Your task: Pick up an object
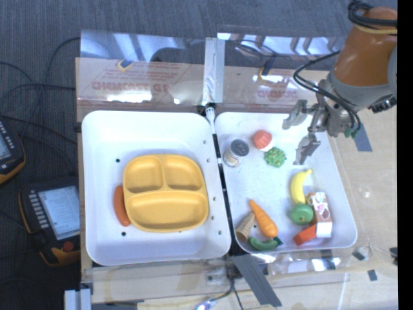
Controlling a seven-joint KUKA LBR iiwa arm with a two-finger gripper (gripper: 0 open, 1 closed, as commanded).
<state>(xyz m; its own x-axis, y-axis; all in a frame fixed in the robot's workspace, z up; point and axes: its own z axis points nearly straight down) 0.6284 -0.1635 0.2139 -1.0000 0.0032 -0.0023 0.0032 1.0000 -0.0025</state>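
Note:
My gripper [301, 134] hovers over the back right part of the right bin [342, 192], open, with nothing between its fingers. Just left of it lie a red tomato [261, 139] and a green broccoli [275, 156]. A yellow banana [299, 186] lies in front of the gripper, and a green apple [300, 213] sits beyond it toward the front. A small metal can [238, 149] stands near the bin's left wall. An orange carrot [262, 218] lies toward the front.
At the right bin's front are a cone [246, 225], a green pod [263, 242], a red piece [304, 236] and a small carton [321, 213]. The left bin [97, 173] holds a yellow divided plate [166, 192] and a red sausage [120, 205].

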